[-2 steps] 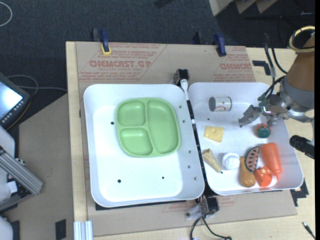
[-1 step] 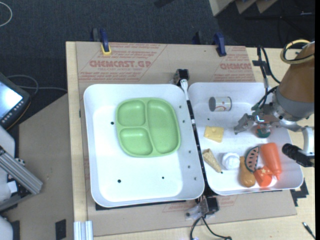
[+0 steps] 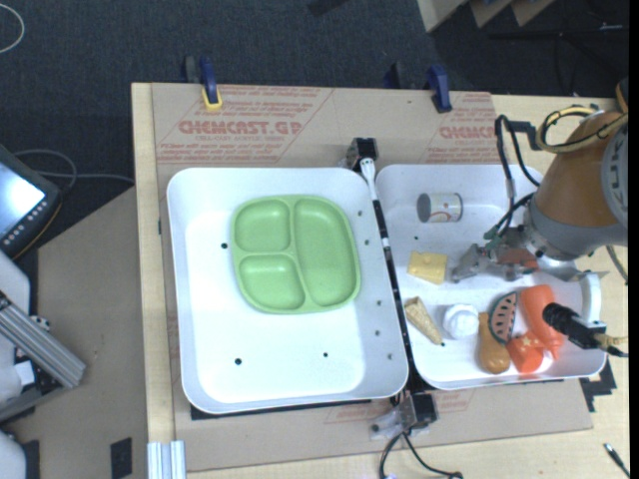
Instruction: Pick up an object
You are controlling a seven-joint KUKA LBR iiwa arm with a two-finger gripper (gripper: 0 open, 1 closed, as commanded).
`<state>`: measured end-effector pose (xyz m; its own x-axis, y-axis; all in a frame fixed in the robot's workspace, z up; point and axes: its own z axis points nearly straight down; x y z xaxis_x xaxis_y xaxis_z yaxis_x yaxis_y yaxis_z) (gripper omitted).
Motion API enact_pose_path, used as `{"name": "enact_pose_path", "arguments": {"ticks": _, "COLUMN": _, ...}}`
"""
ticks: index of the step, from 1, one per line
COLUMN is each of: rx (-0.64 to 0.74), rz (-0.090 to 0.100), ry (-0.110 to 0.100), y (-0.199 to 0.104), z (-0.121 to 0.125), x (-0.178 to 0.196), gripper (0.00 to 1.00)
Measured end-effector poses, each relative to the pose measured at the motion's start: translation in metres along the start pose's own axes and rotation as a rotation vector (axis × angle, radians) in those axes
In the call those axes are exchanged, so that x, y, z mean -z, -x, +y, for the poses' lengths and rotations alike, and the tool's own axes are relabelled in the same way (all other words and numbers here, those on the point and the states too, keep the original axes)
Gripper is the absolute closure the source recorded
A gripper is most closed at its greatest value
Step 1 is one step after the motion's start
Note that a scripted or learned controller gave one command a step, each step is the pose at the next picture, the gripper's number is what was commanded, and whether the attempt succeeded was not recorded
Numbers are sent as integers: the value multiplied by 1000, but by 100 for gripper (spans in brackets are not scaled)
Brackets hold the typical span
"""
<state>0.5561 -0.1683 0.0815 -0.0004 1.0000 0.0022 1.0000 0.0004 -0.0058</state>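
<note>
hand low in right bin, nothing seen in its grip

arm [image 3: 584, 193] reaches in from the right, grey with an orange band, bent down over the right bin [image 3: 399, 183]. hand [image 3: 471, 265] sits low near the middle of that bin, its tips pointing left. fingers look close together with nothing visible between them; exact gap hard to read at this slant.

right bin contents: a small grey cylinder [image 3: 439, 207] lying on its side toward the far wall, well clear of the hand. a yellow wedge like cheese [image 3: 428, 267] just left of the hand's tips; touching or not, cannot tell. a tan cone [image 3: 422, 320] near the left wall. a white round cap [image 3: 461, 320] beside the cone. a brown oblong piece [image 3: 491, 350] near the front wall, a watermelon slice [image 3: 505, 313] leaning on it. an orange-red toy [image 3: 533, 333] at the front right, partly under a black part of the arm.

left bin [image 3: 200, 347] holds a green divided plate [image 3: 297, 253] with three sections, lying flat toward the far half.

both bins rest side by side on the bench [image 3: 160, 128], edges touching along the middle.
</note>
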Motion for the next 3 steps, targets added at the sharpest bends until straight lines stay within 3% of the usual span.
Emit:
{"name": "enact_pose_path", "arguments": {"ticks": 1, "rx": -1, "rz": -2, "ry": 7, "y": 1, "z": 1, "x": 14, "gripper": 100}}
{"name": "enact_pose_path", "arguments": {"ticks": 3, "rx": 0, "rz": -5, "ry": 13, "y": 4, "z": 1, "x": 102, "gripper": 100}}
